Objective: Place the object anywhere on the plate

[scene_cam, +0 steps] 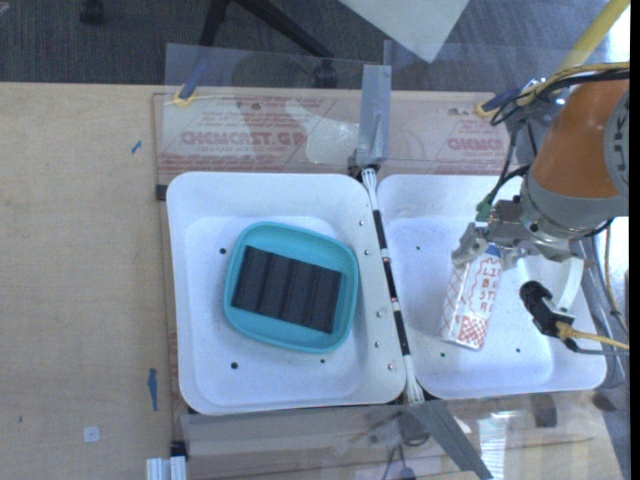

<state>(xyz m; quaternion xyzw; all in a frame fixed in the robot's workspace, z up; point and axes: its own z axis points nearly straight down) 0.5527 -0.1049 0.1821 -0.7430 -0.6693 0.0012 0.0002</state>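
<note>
Two shallow white bins sit side by side on the bench, and the work is split between them. The left bin [200, 228] holds the plate [290, 286], a teal one with rounded corners and a dark ribbed panel lying across its middle. The right bin [430, 368] holds the object [474, 296], a small white carton with red lettering and a red band at its near end (it lies flat, running from far to near, slightly slanted).

The arm [585, 158] reaches in from the right, and its gripper [490, 240] sits over the far end of the carton, at or just above the gabled top. From this slanted overhead view I cannot tell whether the pincer is apart, together, or clamped on that top, as the wrist hides it.

By my reading the task is at an early stage: the carton is in the right bin, well apart from the plate, with the divider between the bins lying between them. Left to do, as I judge it, are a secure grasp, a lift clear of the bin wall, a carry to the left across the divider, and a release over the plate.
</note>
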